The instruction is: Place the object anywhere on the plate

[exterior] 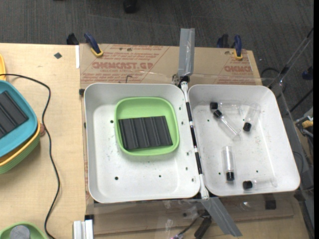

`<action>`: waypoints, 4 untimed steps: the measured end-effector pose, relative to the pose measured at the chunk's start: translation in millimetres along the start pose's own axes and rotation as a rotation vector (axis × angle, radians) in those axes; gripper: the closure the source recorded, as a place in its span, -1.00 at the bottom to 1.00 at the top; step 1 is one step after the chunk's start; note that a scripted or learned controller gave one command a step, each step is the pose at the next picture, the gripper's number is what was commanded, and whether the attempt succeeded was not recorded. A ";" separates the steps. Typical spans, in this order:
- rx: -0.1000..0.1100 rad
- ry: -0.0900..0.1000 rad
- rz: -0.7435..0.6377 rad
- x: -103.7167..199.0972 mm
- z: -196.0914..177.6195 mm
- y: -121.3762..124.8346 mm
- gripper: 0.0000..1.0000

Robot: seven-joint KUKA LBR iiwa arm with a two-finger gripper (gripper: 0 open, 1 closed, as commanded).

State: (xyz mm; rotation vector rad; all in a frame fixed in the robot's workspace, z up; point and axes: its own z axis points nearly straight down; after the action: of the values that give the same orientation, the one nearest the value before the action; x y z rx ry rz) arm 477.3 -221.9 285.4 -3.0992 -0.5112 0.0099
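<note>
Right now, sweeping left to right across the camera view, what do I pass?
Stacked blue and green plates at the left edge → black cable → left bin → green plate with the dark ribbed pad → right bin, with clear black-capped tubes lying in it.

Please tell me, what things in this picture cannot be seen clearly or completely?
- Clear vials in the right bin: transparent bodies blend into the white floor, so their exact count and outlines are uncertain in the camera view.
- Teal container on the bench: cut off by the left edge.
- Grey ribbed insert hides the green plate's floor beneath it.
- Round object at the bottom left: cut off by the lower edge.
</note>
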 end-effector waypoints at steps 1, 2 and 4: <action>0.002 -0.001 0.122 -0.3 30.2 -0.3 -1.00; 0.002 0.000 0.124 -0.1 37.6 -0.3 -1.00; 0.002 0.000 0.126 -0.1 50.1 -0.4 -1.00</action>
State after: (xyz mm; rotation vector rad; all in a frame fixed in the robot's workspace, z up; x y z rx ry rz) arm 476.8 -221.6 235.3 -3.1233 -0.3143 0.0109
